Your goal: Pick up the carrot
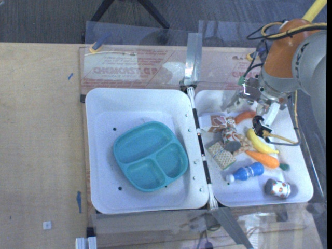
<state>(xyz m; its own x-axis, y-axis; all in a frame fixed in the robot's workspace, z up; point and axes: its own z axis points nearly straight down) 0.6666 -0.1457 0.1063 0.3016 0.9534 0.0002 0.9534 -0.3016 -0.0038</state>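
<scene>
Hand [258, 107] hanging over far part of right bin [306, 191]; open or shut, cannot tell. Carrot [263, 158] lying well apart from it, nearer front, touching banana [259, 141], blue bottle [248, 172] just beside. Risk: hand coming down on crowded pile, catching banana too, or pushing carrot aside. Teal plate [150, 156] sitting alone in left bin [98, 139].

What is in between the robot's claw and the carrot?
In the camera view, a yellow banana lies between the gripper and the carrot.
</scene>
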